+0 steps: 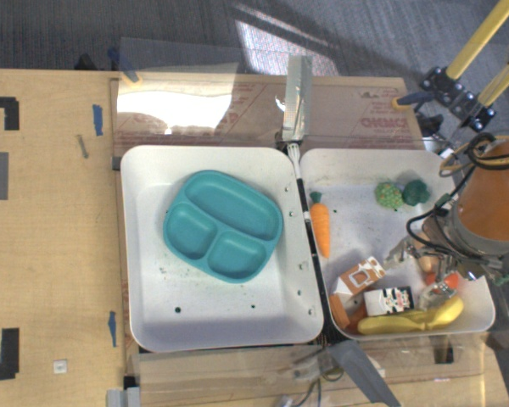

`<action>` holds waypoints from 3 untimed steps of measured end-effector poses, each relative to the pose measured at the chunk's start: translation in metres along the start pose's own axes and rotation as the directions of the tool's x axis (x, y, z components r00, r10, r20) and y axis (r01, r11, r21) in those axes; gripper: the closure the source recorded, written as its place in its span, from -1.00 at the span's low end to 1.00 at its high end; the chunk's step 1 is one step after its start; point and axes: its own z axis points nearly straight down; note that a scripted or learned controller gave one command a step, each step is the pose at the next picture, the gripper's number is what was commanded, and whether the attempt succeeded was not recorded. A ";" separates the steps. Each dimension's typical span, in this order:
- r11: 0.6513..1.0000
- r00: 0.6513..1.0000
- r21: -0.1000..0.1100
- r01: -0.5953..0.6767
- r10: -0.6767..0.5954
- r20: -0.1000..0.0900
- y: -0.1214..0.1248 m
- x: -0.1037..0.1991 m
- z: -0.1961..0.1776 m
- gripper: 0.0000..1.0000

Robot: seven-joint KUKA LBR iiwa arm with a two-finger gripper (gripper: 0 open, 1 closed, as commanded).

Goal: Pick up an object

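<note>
Nearest the camera, along the front wall of the right bin (483, 319), lies a yellow banana (411, 319), with a small white carton (388, 298) touching its upper side and an orange-and-white box (360, 276) just beyond the carton, toward the divider between the bins. The hand (437, 270) hangs low over the bin just behind the banana's right end, under the orange band of the arm (489, 203); whether its fingers are parted or closed, or grip anything, I cannot tell. A carrot (321, 225) lies along the divider farther back than the box. Beyond the hand, near the bin's far wall, a light green ball (389, 195) touches a darker green one (415, 192). Left of the carrot, in the left bin (144, 253), sits a teal divided plate (224, 225). The tabletop (42, 227) extends left of that.
</note>
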 end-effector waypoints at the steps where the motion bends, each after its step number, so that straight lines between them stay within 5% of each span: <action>1: 0.997 0.997 -0.008 0.082 -0.082 -0.002 -0.036 0.025 0.012 -1.00; 2: 0.997 0.997 0.000 0.083 -0.083 0.007 -0.037 0.021 -0.001 1.00; 3: 0.982 0.982 -0.019 0.187 -0.187 -0.010 -0.050 0.005 0.013 1.00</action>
